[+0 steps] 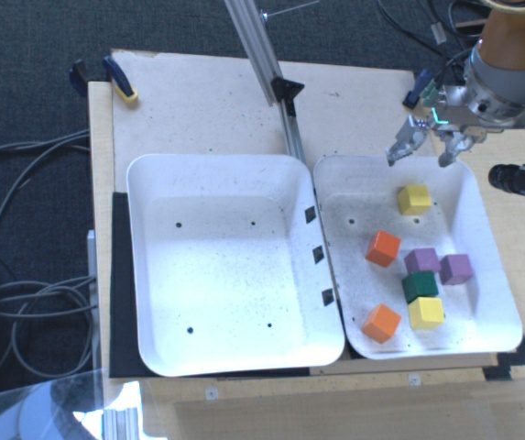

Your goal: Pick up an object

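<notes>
One yellow cube (414,199) nearest your released end effector (424,151) looks light and rigid; pinch it across two flat opposite faces.

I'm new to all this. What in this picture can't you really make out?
1. Grey robot arm with orange band: cut off by the camera view's top edge.
2. Two-finger tool: its height above the right white bin cannot be judged from one slanted view.
3. Green cube: it sits close between a purple cube and a yellow cube; whether they touch is unclear.
4. Small dark dots in the left white bin: too small to identify.
</notes>
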{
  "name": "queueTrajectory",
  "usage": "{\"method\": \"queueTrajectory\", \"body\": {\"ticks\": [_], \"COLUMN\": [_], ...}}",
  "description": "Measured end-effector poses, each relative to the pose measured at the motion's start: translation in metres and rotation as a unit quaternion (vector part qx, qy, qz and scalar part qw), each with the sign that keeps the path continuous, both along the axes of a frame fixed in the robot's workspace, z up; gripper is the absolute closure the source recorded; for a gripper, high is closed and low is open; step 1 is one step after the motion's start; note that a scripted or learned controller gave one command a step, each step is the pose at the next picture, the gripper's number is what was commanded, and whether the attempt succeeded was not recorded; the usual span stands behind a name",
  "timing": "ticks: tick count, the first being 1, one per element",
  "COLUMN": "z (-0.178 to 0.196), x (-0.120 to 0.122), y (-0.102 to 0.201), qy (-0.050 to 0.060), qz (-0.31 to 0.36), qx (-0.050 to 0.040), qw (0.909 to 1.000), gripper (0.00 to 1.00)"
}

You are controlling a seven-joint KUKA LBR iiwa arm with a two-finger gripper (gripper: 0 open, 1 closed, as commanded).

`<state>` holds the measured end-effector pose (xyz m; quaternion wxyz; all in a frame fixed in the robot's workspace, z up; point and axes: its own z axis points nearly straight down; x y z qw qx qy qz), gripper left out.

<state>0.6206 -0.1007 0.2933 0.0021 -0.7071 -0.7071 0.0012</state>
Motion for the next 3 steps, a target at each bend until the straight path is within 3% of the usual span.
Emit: {"method": "queueTrajectory", "body": {"ticks": [1,3], "z": [0.002,-0.102], "x": [0.001,-0.011], "y": [0.000,0.001], "qy": [-0.002,0.002], "qz": [0.000,0.000], "qx": [-0.0004,0.0000], "qw": [1.0000,1.0000], "gripper": [0.00,0.00]}}
